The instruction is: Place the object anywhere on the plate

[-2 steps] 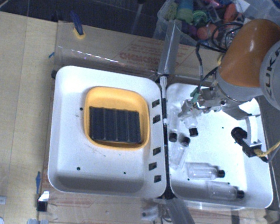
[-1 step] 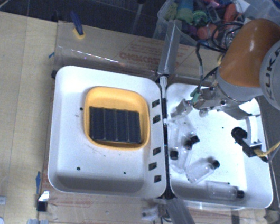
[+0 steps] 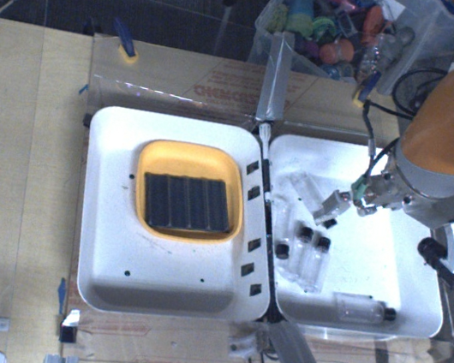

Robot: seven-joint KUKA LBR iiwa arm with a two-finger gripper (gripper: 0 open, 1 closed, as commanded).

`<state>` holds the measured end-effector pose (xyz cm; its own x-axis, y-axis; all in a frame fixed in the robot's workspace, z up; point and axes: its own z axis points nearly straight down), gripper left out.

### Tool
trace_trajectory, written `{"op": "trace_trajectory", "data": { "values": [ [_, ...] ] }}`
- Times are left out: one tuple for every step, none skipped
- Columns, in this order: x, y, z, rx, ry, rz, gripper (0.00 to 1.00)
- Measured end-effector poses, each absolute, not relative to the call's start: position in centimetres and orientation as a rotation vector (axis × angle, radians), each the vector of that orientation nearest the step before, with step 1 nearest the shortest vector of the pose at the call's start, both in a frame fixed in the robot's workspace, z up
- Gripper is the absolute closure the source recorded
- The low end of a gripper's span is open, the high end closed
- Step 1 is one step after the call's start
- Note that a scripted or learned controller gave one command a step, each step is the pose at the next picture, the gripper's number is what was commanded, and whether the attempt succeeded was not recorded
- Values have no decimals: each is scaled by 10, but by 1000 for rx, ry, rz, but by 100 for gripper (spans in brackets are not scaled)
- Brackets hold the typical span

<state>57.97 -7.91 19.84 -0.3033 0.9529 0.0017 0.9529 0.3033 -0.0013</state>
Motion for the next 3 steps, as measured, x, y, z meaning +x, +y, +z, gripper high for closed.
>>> {"op": "trace_trajectory", "data": {
  "values": [
    [634,-124,206,-1564,-2731,-4,0],
    [657,-189,192,-1300,-2868,-3,0],
    [664,-223,224,-962,-3001,-2,0]
  ]
}}
